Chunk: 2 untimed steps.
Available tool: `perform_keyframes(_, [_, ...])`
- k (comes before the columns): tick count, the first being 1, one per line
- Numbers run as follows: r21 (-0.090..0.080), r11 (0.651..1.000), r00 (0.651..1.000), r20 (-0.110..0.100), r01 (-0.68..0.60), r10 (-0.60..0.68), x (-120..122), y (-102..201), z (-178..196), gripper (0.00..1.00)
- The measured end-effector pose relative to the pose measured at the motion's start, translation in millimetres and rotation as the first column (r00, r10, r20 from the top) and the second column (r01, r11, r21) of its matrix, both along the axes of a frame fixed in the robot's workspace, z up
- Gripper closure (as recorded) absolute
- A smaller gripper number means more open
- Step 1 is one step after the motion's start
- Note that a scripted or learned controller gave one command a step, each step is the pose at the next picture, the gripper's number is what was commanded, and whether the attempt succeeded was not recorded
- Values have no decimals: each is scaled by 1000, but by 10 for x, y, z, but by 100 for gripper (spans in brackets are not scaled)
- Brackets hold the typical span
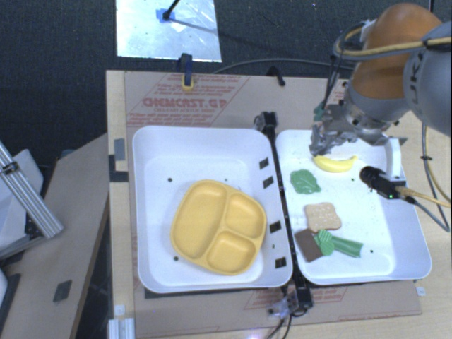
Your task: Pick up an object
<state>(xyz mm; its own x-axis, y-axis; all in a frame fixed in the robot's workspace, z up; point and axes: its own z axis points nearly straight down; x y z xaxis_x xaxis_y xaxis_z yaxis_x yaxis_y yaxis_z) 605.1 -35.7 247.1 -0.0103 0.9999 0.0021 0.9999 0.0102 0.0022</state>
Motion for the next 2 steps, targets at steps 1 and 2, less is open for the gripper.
perform_keyframes(1, [0,1000,1000,0,0,0,-59,498,40,100])
perform_keyframes(2, [-1,1000,1000,0,1,-1,-83,1030,65,100])
